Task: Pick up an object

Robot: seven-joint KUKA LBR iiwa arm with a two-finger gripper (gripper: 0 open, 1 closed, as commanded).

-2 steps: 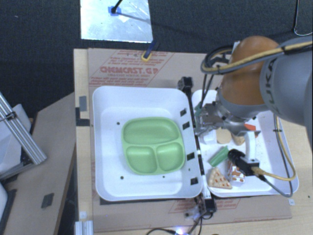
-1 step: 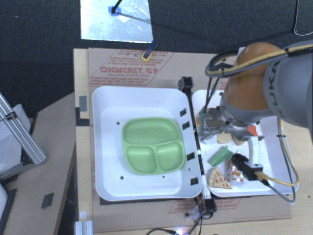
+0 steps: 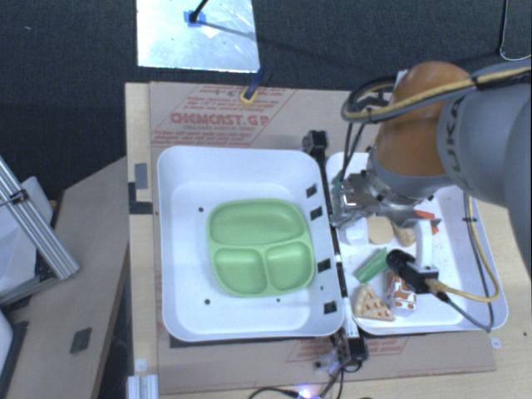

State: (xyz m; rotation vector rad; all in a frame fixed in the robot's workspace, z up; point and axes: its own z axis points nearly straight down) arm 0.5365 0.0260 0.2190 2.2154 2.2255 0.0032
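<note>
The arm [image 3: 465, 131] reaches in from the right over the right bin [image 3: 486, 273], its orange band above the wrist, with the gripper [image 3: 353, 202] low at that bin's left edge, hard against the divider (the grip state cannot be told from this angle). In the right bin's near part lie a green block [image 3: 371, 265], a waffle-like triangular piece [image 3: 371, 305], a small printed box [image 3: 403, 296] and a tan piece [image 3: 381, 229], all close together. The left bin [image 3: 187, 189] holds a green divided plate [image 3: 258, 246], lying flat at its middle.
</note>
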